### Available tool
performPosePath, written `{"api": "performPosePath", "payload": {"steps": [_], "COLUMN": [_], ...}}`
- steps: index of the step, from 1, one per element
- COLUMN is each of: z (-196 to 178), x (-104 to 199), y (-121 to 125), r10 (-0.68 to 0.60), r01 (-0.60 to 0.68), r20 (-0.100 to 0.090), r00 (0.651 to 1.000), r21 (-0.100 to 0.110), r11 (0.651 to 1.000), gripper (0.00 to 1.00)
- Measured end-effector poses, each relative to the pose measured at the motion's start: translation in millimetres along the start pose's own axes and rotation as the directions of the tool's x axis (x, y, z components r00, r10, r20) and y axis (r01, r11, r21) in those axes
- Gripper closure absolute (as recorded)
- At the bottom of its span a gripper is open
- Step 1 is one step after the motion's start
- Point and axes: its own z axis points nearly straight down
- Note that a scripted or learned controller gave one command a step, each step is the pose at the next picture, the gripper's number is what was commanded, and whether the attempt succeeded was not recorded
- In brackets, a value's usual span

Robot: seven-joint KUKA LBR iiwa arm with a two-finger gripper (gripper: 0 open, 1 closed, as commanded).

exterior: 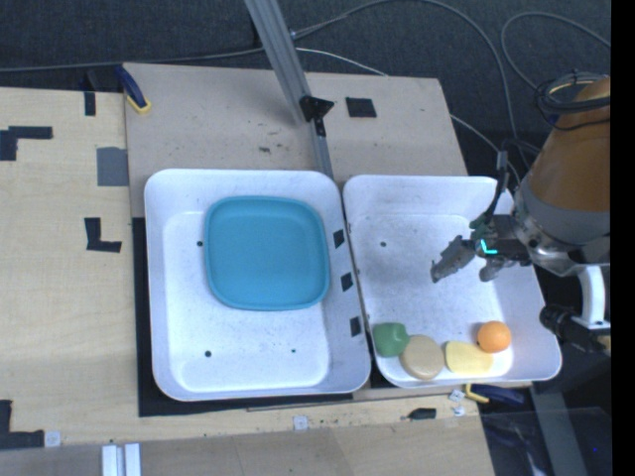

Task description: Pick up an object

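End effector [463, 263] hangs over the middle of the right bin [397, 198], fingers spread apart and gripping nothing; the grey arm [566, 191] enters from the bin's right edge. Along the right bin's near edge lie four objects in a row: a green piece [390, 338], a beige round piece [423, 356], a yellow piece [466, 357], and an orange ball [493, 337] toward the near right corner. The left bin [179, 360] carries a blue plate [266, 252] near its centre; both bins rest on the tabletop [60, 266].
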Motion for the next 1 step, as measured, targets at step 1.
{"api": "performPosePath", "payload": {"steps": [1], "z": [0.0], "x": [0.0], "y": [0.0], "r10": [0.000], "r01": [0.000], "r20": [0.000], "r00": [1.000], "r21": [0.000], "r11": [1.000], "gripper": [0.00]}}
